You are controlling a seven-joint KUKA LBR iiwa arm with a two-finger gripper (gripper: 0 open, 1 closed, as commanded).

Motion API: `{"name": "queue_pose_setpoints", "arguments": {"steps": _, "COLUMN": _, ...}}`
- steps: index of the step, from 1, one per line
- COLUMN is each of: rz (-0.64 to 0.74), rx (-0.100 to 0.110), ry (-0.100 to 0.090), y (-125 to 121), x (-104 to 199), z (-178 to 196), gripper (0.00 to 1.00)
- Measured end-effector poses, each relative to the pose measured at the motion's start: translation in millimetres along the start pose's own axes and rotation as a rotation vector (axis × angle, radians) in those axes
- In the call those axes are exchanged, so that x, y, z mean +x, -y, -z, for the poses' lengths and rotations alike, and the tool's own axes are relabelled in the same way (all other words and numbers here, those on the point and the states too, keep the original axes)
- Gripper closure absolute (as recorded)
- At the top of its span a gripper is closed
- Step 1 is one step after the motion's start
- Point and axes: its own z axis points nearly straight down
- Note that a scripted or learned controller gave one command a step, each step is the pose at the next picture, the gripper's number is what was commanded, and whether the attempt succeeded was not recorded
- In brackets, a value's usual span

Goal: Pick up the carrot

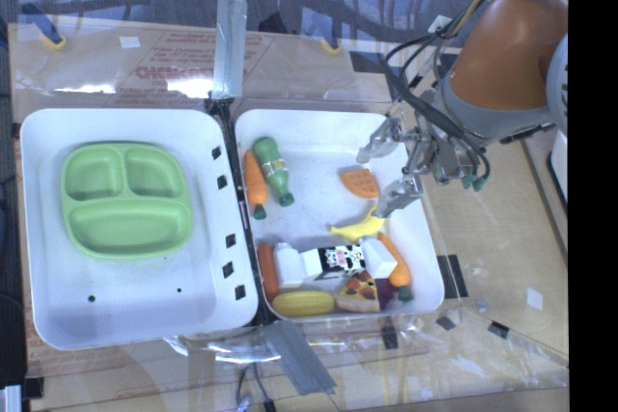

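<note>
One smooth tapered carrot [254,184], prob. plastic

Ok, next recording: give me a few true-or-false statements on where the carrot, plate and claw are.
1. The carrot lies in the right bin, along its left wall. True.
2. The claw is clamped on the carrot. False: it hangs open over the bin's right side, with nothing between its fingers.
3. The green plate sits in the left bin. True.
4. The green bottle stands on the plate. False: it lies beside the carrot.
</note>
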Motion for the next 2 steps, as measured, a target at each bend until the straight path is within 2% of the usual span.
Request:
{"name": "queue_pose_setpoints", "arguments": {"steps": 1, "rz": 0.171, "rx": -0.002, "ry": -0.003, "y": 42, "x": 57, "z": -80, "gripper": 0.0}}
{"name": "queue_pose_setpoints", "arguments": {"steps": 2, "rz": 0.381, "rx": -0.004, "ry": -0.003, "y": 39, "x": 53, "z": -138, "gripper": 0.0}}
